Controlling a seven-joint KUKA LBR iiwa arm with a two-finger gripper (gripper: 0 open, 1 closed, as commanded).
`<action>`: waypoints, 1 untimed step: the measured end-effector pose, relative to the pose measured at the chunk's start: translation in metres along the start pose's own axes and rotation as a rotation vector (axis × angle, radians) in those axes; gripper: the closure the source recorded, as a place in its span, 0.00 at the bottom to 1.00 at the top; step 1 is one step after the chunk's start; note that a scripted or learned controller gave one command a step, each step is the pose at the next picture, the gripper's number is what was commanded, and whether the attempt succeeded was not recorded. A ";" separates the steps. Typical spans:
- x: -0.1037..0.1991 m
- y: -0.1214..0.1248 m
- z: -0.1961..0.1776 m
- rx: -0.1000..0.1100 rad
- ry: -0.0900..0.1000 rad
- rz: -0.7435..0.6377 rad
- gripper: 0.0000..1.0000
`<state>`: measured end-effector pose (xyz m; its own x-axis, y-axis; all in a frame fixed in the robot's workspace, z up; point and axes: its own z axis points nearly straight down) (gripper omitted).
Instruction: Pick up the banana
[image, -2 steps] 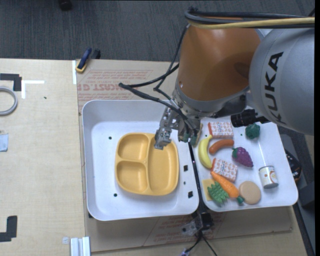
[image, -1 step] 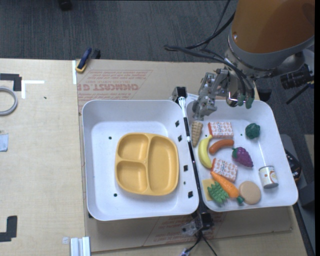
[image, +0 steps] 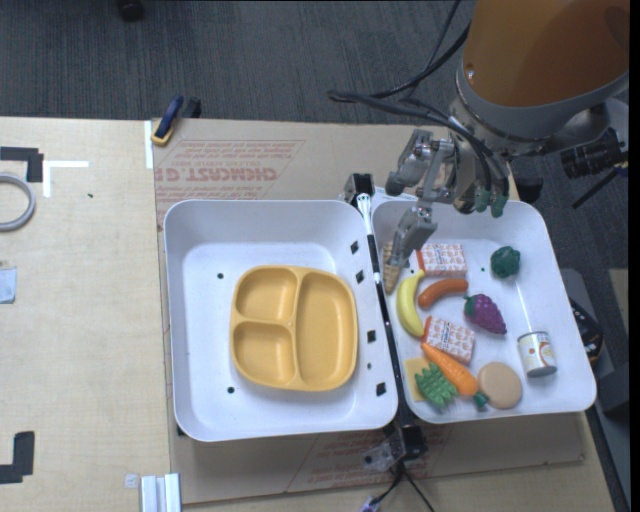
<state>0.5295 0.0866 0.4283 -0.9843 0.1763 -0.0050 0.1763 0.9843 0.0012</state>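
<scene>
Just above the banana (image: 408, 305), at the left edge of the right-hand white bin (image: 556, 262), the arm's gripper (image: 405, 245) hangs with its grey fingers (image: 410, 232) pointing down toward the fruit's upper tip; whether they are spread or closed cannot be told from this angle, and nothing is seen between them. The banana lies curved along the bin's left wall. Immediately right of the banana are a sausage (image: 443, 291) and two small cartons (image: 443, 258); farther right sit purple grapes (image: 485, 312), a broccoli floret (image: 506, 262) and a small can (image: 537, 354). Below the banana rests a carrot (image: 450, 368). Left of the banana, the other bin holds a yellow divided plate (image: 296, 328).
</scene>
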 end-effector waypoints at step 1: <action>0.009 -0.057 0.116 0.001 0.002 -0.043 0.00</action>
